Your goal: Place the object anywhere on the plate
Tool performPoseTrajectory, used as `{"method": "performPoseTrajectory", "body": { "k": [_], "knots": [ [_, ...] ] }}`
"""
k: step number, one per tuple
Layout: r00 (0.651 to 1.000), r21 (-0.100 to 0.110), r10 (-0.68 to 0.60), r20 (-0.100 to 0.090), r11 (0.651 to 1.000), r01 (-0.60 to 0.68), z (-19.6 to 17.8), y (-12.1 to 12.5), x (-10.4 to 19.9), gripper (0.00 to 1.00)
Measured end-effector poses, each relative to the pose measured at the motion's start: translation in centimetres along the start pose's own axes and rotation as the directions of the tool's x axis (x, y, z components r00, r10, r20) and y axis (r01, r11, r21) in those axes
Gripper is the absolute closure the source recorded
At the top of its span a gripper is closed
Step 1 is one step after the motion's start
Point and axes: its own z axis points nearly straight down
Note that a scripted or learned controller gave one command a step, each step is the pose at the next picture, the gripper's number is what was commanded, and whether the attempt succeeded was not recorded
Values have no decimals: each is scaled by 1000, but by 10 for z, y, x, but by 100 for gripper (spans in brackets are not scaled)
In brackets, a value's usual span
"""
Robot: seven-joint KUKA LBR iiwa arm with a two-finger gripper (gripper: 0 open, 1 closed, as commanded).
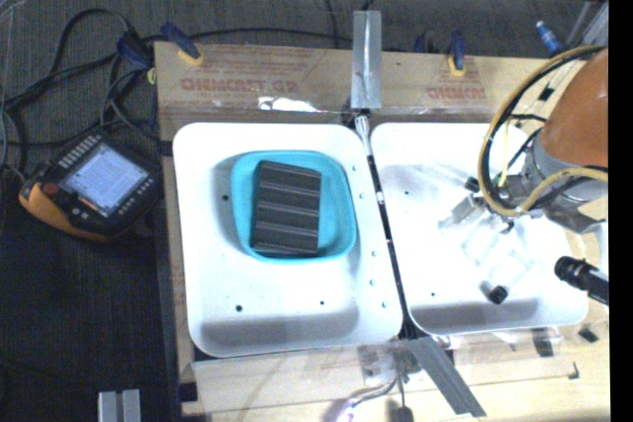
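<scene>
At the lower right of the frame, the gripper (pixel 492 242) is seen over the right bin (pixel 435 306); whether it is spread cannot be told. Left of centre, the dark ridged object (pixel 288 208) is laid on the blue plate (pixel 339 212) in the left bin (pixel 203 242).

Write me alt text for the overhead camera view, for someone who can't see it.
A dark grey ribbed block lies on a blue plate in the left white bin. The grey arm with an orange band reaches from the right over the right white bin, its gripper low above the bin floor.
</scene>
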Motion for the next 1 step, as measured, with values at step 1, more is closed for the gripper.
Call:
{"method": "performPoseTrajectory", "body": {
  "k": [1],
  "knots": [
    [999, 0, -44, 12, 999, 44, 102, -11, 32, 0]
  ]
}}
